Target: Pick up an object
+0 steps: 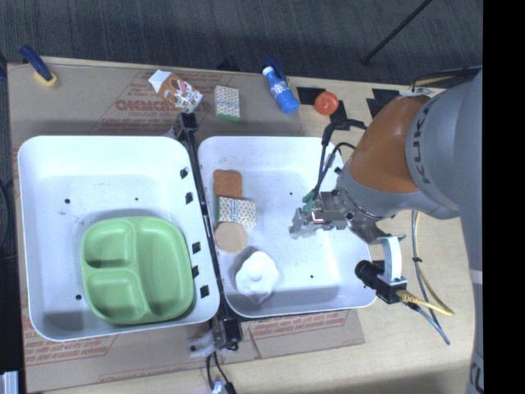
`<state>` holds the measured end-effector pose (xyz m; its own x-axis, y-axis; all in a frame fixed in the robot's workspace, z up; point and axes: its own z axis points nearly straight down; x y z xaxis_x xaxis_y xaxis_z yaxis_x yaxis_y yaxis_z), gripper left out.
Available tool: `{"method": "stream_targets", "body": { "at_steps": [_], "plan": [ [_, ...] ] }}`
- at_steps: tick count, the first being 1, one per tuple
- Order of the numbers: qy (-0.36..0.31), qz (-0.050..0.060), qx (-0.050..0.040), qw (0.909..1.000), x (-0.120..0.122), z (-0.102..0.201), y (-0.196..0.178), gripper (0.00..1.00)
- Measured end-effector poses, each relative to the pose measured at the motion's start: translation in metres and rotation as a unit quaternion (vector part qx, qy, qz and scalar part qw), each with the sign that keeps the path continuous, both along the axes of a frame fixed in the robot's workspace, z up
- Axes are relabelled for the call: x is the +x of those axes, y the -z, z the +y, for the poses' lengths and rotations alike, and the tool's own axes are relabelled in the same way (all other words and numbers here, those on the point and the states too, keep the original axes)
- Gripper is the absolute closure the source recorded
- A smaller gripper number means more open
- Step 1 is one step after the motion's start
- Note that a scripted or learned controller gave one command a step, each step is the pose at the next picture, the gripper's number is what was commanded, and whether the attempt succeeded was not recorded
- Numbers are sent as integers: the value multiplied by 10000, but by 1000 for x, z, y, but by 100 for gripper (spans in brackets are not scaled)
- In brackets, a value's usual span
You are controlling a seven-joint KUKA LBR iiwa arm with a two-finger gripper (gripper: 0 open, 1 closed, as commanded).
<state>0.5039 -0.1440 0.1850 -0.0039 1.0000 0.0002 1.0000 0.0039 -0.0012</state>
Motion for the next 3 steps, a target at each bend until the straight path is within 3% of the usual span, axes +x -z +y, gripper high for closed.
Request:
{"method": "stream_targets", "body": {
  "at_steps": [1, 2, 3],
  "plan": [
    [1, -3, -3, 10000, -13, -61, -28, 100],
    [-2, -3, 0, 10000, -13, -60, -27, 0],
    [-15, 14, 10, 10000, -28, 2, 40, 0]
  ]
}}
